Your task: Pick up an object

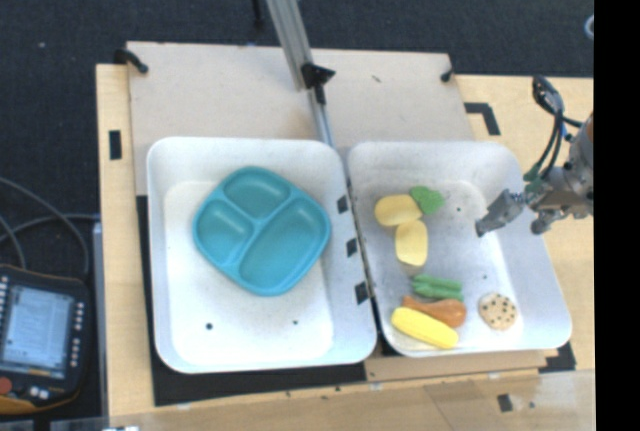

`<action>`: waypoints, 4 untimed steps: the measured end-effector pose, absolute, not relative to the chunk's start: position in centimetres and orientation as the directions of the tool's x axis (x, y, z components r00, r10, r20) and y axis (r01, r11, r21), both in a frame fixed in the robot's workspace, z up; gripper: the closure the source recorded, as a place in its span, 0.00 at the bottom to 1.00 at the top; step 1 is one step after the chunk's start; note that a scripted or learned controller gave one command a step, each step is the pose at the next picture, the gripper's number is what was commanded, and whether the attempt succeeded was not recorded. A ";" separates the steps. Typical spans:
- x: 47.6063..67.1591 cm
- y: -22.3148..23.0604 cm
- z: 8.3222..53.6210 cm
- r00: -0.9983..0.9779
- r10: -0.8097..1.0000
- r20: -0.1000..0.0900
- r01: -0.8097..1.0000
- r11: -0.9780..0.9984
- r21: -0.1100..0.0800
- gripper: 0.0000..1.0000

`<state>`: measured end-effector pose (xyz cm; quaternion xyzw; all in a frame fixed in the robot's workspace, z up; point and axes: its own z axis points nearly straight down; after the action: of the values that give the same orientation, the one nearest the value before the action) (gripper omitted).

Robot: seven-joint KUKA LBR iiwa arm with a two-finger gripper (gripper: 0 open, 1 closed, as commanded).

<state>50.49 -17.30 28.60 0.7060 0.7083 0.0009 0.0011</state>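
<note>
Over the right bin's (520, 164) far edge, the gripper (520, 216) hangs with fingers spread and holding nothing, so no toy food is lifted yet.

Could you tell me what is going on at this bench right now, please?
The arm's gripper hangs over the right side of the right bin, holding nothing. Toy food lies below: two yellow pieces, a green piece, a banana and a cookie. The left bin holds a blue divided plate.
</note>
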 end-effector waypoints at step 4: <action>50.2 -19.0 15.5 0.001 1.000 -0.001 1.000 -0.001 -0.002 0.00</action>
<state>50.23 -19.04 15.46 0.7075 0.7067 -0.0014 -0.0004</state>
